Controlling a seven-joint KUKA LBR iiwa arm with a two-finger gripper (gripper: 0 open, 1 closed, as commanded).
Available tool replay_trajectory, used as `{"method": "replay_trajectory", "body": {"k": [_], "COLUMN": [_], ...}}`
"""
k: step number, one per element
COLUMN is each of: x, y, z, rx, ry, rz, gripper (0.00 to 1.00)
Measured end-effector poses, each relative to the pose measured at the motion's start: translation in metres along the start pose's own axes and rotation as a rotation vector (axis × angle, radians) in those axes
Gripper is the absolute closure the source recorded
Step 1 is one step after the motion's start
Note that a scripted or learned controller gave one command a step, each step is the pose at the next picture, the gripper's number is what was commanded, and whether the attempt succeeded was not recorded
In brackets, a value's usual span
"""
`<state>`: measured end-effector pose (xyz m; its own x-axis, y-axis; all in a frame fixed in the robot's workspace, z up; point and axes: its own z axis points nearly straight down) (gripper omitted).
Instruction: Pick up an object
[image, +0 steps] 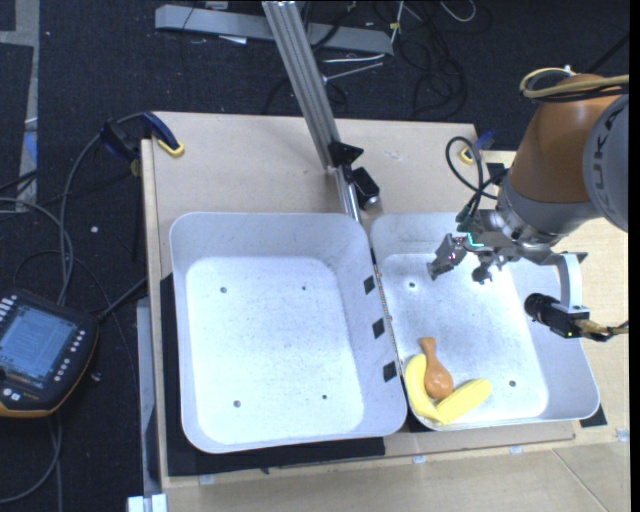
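Item: right bin (560, 395), holding two things at its near edge, a yellow banana (455, 400) curved along the near-left corner and an orange-brown drumstick-shaped toy (435, 375) lying across and touching it. Left bin (200, 330) beside it, the two sharing a raised middle wall. Gripper (462, 262) hangs over the far part of the right bin, well apart from both things, with nothing between its fingers; they look spread, though the small dark shapes make this a judgement more than a certainty. Risks: the toy rests on the banana, so a descent on either would likely nudge the other, and a pinch could slip off the rounded surfaces. Both sit tight to the near wall and close to the middle wall, so a finger coming down on that side may strike the rim or wedge against it. Open room: the middle and right of the bin floor are bare, giving free travel toward the pile from the far side. A slanted metal pole (315, 100) stands on the table (260, 160) at the far side, by the middle wall.
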<state>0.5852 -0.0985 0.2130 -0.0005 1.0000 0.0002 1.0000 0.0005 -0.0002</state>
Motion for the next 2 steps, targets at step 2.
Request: {"method": "replay_trajectory", "body": {"k": [2], "x": [0.003], "y": [-0.009], "z": [0.058], "rx": [0.005], "ry": [0.0], "rz": [0.0], "gripper": [0.0]}}
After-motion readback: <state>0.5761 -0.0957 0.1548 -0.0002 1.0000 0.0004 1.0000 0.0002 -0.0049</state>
